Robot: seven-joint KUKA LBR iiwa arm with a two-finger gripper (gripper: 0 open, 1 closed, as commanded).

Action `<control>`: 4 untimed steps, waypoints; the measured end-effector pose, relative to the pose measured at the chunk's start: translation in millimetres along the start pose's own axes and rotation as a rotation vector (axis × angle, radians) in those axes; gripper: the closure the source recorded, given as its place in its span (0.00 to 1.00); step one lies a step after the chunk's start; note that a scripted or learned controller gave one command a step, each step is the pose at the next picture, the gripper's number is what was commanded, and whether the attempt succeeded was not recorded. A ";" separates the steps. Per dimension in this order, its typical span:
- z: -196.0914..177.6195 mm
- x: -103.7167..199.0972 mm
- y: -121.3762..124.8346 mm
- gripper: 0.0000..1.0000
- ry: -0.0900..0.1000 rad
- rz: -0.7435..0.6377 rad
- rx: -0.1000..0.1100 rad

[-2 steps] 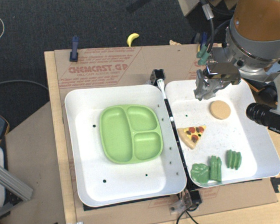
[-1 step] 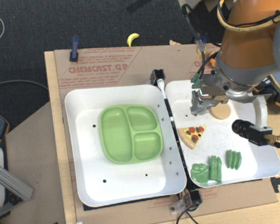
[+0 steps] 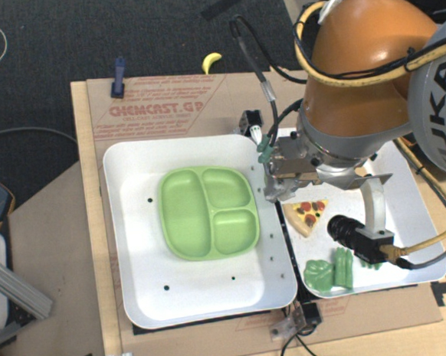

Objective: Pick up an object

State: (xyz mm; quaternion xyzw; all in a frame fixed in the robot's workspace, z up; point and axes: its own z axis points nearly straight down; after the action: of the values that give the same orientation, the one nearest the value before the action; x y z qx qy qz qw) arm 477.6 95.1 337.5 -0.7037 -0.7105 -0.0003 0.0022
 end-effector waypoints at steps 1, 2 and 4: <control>-204.3 -13.4 1.6 1.00 0.001 0.009 -0.025; -165.1 -91.9 28.1 1.00 -0.006 0.019 0.002; -85.9 -247.9 -1.8 1.00 -0.004 0.017 0.002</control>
State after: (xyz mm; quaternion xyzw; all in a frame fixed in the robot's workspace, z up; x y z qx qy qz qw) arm 478.5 -153.1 422.5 -0.7098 -0.7044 0.0020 0.0015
